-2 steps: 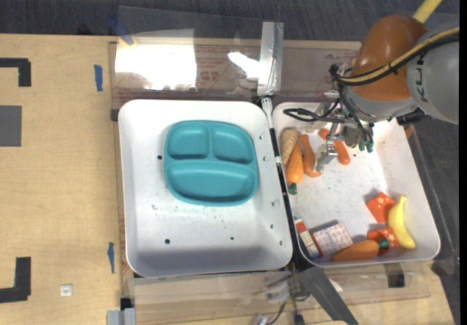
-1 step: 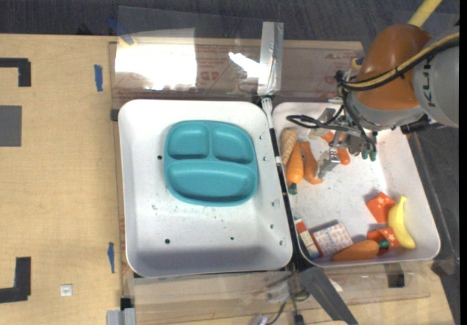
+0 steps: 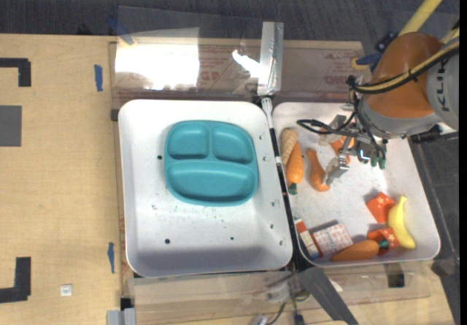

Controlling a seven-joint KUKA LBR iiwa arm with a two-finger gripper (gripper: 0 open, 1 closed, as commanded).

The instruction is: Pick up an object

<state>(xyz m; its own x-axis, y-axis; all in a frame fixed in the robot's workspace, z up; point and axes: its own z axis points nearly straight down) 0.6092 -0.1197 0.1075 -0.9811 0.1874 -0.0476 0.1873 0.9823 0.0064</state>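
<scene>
Camera view: we see the claw [image 3: 337,170] just beside one carrot [image 3: 317,170] in the right bin [image 3: 427,203]; we cannot tell its state. One banana [image 3: 401,223].

The arm [image 3: 408,86] is cut off by the right edge, so only its orange band and part of the grey housing show, and it hides the far right corner of the right bin [image 3: 427,203]. The claw [image 3: 337,169] is small and tangled among cables, and how its tips stand cannot be made out. The small boxed item [image 3: 325,237] near the bin's front wall carries print too fine to read. The orange-red piece [image 3: 381,208] beside the banana [image 3: 401,223] is partly covered by it, and its shape stays unclear. The desk [image 3: 51,170] runs off the left edge.
</scene>
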